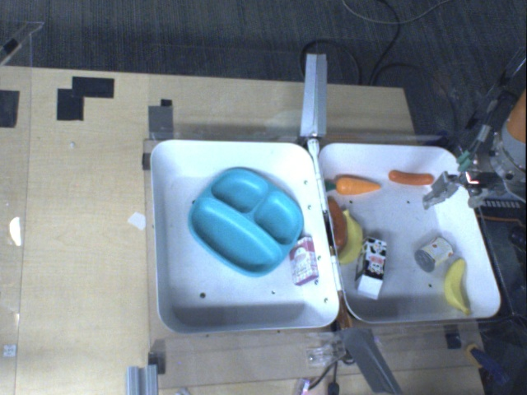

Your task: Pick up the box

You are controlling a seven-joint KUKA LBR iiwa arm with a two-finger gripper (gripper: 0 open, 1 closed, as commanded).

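Camera view: the gripper (pixel 449 188) hangs over the far right edge of the right bin (pixel 486 303), arm entering from the right side. Its fingers (pixel 434 194) look spread, with nothing between them, so it is open and empty.

The box (pixel 372 267), a small carton with a black-and-white cow pattern, lies in the right bin, well to the left of the gripper and nearer the camera. It rests tilted on the bin floor. A banana (pixel 351 235) lies just beside the box on its far left side, close enough that I cannot tell whether they touch.

Other items relative to the gripper:
- small orange carrot (pixel 410 178) just to its left
- larger carrot (pixel 356 186) farther left
- grey cylinder (pixel 433 253) below it, toward the camera
- second banana (pixel 456 285) beyond that, near the front wall

Step in hand, as I judge it: approach. No grasp has begun and the box sits untouched.

Next move calls for travel left and toward the camera, passing clear of the grey cylinder. The fingers should then line up across the narrow width of the box before descent. The neighbouring banana leaves little room on that side.
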